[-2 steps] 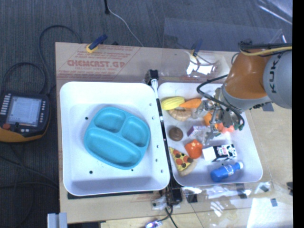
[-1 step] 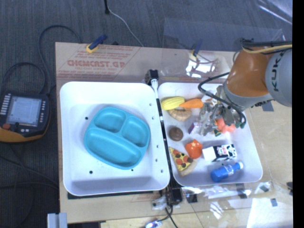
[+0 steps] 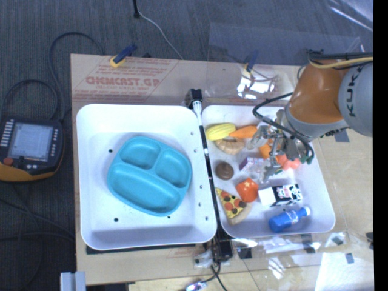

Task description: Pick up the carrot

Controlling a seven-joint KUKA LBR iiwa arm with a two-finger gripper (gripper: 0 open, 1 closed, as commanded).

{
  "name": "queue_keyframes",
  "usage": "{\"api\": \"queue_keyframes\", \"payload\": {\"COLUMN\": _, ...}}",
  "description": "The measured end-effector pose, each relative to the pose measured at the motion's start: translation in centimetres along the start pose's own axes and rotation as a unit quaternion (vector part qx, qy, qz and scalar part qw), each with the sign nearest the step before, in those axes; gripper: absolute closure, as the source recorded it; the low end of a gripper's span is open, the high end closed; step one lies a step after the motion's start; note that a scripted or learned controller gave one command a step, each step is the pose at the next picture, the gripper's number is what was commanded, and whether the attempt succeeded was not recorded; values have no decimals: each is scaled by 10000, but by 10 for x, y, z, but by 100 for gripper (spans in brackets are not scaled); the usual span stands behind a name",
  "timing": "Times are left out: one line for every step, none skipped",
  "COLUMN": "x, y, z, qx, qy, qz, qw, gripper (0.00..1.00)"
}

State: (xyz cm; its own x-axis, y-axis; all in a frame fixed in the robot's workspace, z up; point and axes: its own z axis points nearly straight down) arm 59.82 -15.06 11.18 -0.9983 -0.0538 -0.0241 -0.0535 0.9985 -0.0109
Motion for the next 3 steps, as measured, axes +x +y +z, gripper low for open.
{"api": "queue_keyframes", "payload": {"x": -1, "y": 0, "z": -10, "qx": 9, "qy": -18, "qz": 7, "qw": 10000, "gripper": 100}}
{"api": "queue_keyframes", "payload": {"x": -1, "y": 0, "z": -10, "qx": 11, "qy": -15, "qz": 6, "qw": 10000, "gripper": 0}}
{"api": "queue_keyframes", "payload": {"x": -10, "y": -12, "z": 22, "qx": -38, "qy": 64, "qz": 1428, "qw": 9897, "gripper": 0}}
